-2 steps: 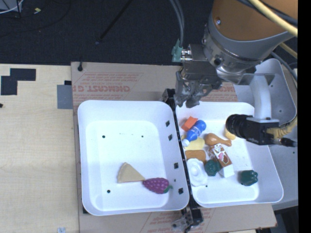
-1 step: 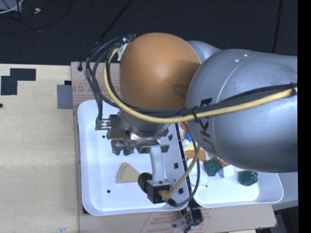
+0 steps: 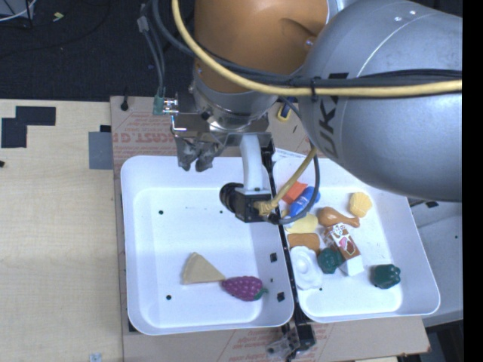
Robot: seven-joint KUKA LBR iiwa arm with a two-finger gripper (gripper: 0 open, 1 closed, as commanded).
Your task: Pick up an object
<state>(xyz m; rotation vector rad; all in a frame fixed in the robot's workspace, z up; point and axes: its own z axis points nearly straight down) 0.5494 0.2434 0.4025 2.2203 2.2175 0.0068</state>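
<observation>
Bench top looks like pale wood with a sheet of cardboard [image 3: 143, 130] under two shallow white bins, so the whole thing is basically a sorting station.

Starting nearest the camera: the left bin [image 3: 143, 308] has just two toys, a purple bunch of grapes [image 3: 243, 287] and a tan wedge [image 3: 200, 270] right beside it, maybe touching at the tip. Both lie flat with bare floor around them on most sides, so they'd probably be the easy grabs.

The right bin [image 3: 415, 296] is messier. A green pepper [image 3: 386, 275] sits by itself toward the near corner. The rest is bunched against the divider: a white egg [image 3: 303, 266], a dark green piece [image 3: 329, 260], a small carton [image 3: 343, 241], a bread roll [image 3: 304, 241], a drumstick [image 3: 336, 217] and a yellow lemon [image 3: 360, 202] a bit apart. That looks dumped rather than arranged, and picking one out cleanly seems harder.

Further back, the gripper [image 3: 198, 158] hangs over the far rim of the left bin, well apart from the grapes and wedge, with nothing visibly in it. Whether it's released or clenched, can't tell from this angle. So probably the pick hasn't started, and it's parked high to keep both bins in view.

Behind that, the big grey arm [image 3: 392, 89] with its orange band [image 3: 256, 21] blocks the far right, over dark floor.
</observation>
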